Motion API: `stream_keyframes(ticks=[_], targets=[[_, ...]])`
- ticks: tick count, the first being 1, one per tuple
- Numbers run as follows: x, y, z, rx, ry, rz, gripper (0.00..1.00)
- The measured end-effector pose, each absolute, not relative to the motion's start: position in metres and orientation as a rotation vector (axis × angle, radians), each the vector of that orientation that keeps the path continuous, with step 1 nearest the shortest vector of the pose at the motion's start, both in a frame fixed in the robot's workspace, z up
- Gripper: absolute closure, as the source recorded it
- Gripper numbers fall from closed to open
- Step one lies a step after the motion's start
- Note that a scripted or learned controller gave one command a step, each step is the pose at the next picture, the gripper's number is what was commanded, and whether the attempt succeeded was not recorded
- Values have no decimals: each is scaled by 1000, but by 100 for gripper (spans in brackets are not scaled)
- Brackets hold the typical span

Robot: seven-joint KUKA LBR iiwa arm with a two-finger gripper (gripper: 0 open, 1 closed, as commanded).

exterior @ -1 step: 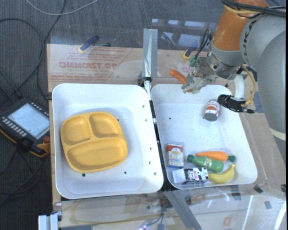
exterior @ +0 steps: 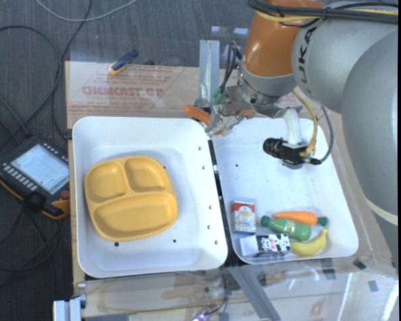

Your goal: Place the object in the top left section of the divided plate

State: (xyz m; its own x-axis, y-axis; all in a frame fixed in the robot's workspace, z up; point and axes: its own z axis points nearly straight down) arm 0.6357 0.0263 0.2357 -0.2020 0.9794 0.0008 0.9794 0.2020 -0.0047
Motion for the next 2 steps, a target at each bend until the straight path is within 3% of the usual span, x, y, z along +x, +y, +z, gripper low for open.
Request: stream_keyframes(ticks=[1,2], targets=[[630,94,268,-1857,-2532,7,100],[571,126,231,-1863,-2526,9,100]])
